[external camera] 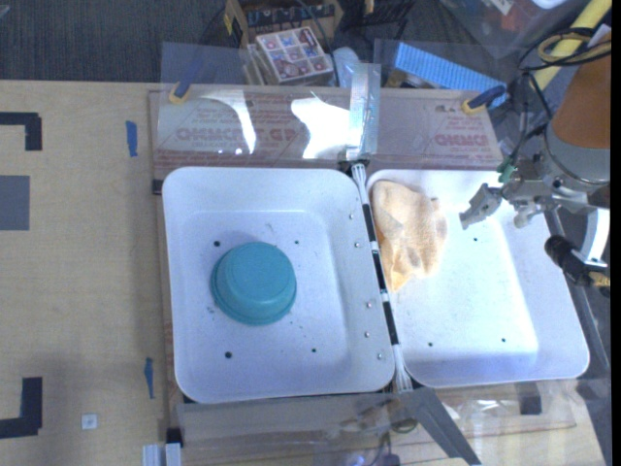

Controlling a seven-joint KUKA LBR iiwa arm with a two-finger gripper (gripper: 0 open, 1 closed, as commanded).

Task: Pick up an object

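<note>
The arm is reached in from the right, with the gripper (497, 208) hung over the right bin's (505, 348) far end, fingers spread, nothing held. The yellow cloth (409, 233) is bunched just left of it.

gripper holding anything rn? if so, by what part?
Nothing held. The gripper hangs open above the right bin, apart from the cloth.

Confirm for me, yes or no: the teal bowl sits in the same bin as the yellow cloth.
No: the teal bowl lies upside down in the left bin, while the yellow cloth lies in the right bin.
</note>
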